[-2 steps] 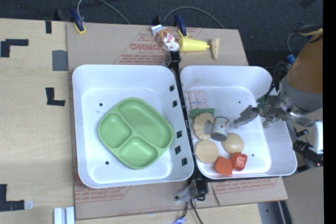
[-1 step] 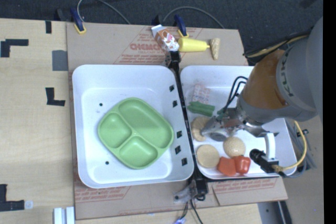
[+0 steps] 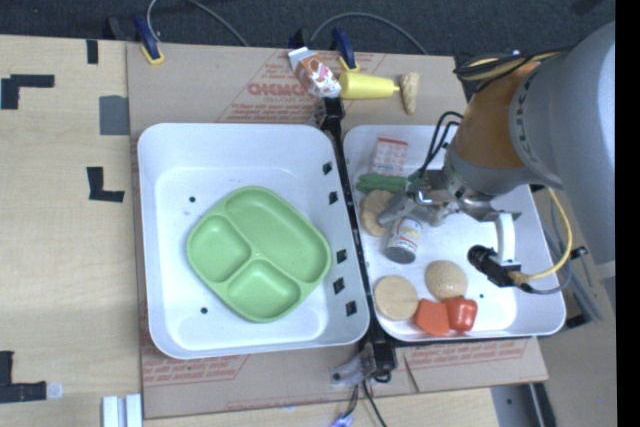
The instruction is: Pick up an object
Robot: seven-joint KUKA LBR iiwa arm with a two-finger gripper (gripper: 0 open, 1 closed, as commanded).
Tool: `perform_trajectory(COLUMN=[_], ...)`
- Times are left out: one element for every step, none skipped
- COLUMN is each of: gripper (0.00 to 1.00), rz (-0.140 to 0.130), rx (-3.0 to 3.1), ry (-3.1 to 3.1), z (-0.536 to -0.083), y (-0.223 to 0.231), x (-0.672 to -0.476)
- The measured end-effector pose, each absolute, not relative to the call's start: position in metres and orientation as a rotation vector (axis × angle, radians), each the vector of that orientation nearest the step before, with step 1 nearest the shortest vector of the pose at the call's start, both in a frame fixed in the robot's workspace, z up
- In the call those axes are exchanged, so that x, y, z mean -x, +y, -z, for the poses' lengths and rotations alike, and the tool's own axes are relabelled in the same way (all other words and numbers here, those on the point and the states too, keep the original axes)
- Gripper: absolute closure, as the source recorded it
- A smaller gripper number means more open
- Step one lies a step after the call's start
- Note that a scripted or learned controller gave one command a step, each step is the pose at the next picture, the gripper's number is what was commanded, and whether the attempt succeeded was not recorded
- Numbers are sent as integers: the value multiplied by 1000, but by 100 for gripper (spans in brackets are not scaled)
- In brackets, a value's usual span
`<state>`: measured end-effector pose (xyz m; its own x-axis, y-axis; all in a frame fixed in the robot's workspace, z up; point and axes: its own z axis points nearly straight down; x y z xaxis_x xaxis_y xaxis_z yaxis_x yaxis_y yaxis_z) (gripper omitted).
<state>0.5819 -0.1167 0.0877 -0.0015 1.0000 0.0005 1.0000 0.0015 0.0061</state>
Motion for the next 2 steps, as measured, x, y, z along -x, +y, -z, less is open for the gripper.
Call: perform_trajectory(gripper=[0,100], rz=[28,23], rx=[-2223,-2223], ry=[2217,2221], z=[-87,-97], y=[-105,-101], x=[-648,-649])
